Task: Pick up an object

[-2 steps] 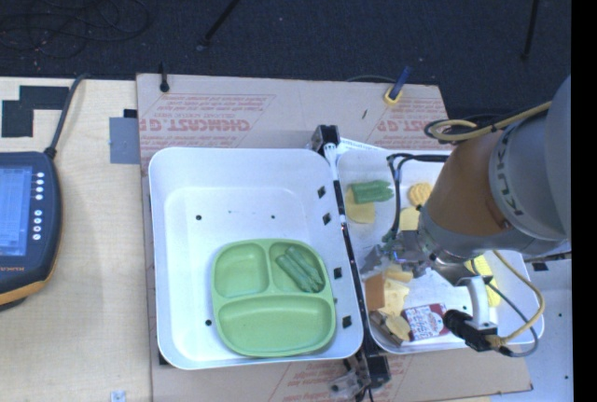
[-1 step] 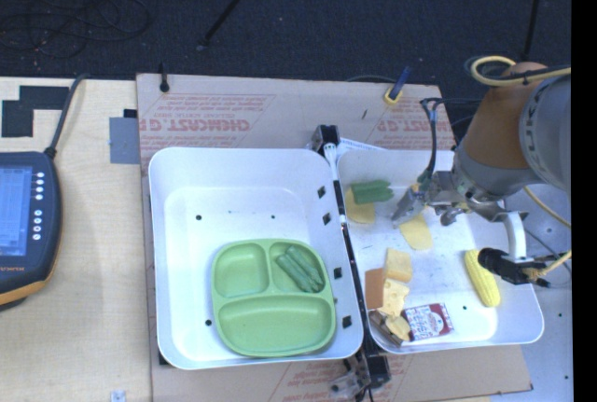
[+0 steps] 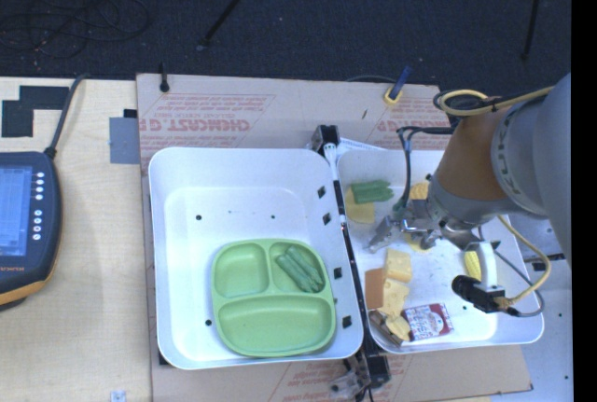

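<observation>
My gripper [image 3: 389, 232] hangs over the right bin [image 3: 522, 330]; whether it is spread or closed I cannot tell. The likeliest pick, a pale yellow block [image 3: 398, 265], lies just beside me at six o'clock, with an orange block [image 3: 374, 286] at seven.

Left bin [image 3: 187, 195]: upper half and left side are bare floor, open to approach from above. A green plate [image 3: 270, 324] takes up the lower middle, close to the right wall. Green pods [image 3: 298, 268] lie in its upper right compartment.

Right bin [image 3: 534, 331]: congested. The arm [image 3: 485, 167] overhangs the upper right part, with the gripper [image 3: 390, 230] over the centre-left. Obstacles:
- a green piece [image 3: 370, 191] at the upper left
- yellow blocks [image 3: 398, 268] and an orange block [image 3: 374, 286], crowded together down the left side
- a red and white packet [image 3: 429, 321] near the front wall

Some bare floor shows between the yellow blocks and the right wall.
</observation>
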### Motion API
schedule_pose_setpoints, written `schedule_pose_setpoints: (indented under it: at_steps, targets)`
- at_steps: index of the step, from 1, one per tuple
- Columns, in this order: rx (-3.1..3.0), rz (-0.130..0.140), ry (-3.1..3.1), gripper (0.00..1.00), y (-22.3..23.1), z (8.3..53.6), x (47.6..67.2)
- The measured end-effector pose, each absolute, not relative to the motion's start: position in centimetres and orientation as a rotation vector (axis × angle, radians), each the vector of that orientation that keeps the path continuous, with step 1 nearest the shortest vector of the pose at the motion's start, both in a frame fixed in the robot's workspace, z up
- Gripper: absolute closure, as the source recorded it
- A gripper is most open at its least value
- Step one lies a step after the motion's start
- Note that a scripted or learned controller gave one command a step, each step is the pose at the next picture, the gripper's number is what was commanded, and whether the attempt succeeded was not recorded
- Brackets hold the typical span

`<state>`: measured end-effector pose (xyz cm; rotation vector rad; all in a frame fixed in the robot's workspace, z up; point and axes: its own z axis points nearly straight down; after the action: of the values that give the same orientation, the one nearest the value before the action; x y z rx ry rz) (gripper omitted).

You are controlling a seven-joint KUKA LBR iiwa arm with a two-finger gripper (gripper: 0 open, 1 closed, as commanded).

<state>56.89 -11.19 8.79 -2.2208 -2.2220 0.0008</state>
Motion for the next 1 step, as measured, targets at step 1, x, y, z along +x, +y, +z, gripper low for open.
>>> schedule_pose_setpoints:
  at_steps: [1]
  targets:
    - [-2.217,-0.005,-2.227,0.00,-7.92,8.80,64.62]
